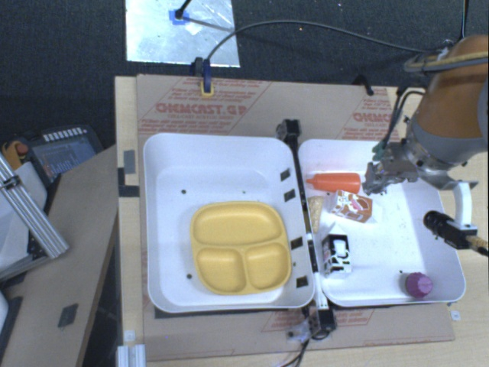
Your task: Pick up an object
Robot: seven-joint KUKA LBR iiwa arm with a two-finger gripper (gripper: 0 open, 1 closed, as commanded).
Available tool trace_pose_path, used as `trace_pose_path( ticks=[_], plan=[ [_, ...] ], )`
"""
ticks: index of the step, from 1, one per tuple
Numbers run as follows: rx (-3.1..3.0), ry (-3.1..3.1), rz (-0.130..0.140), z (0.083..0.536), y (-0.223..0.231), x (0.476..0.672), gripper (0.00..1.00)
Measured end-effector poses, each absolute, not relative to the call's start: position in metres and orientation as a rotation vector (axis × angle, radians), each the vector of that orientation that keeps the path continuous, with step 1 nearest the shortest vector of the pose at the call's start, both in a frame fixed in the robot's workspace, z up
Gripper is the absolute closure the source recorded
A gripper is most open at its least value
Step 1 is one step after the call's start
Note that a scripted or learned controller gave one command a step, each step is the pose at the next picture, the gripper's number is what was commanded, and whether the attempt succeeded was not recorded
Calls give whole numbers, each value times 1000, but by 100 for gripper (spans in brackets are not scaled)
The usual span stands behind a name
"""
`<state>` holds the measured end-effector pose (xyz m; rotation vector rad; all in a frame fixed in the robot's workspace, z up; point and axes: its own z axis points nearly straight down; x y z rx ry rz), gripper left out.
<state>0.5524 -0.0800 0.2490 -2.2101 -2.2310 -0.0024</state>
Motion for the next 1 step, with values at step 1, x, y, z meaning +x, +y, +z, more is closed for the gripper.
trace_pose_path(
  ticks=[1],
  plan=[
    [-2210,-2230,-1,239,-30,540,100]
  ],
)
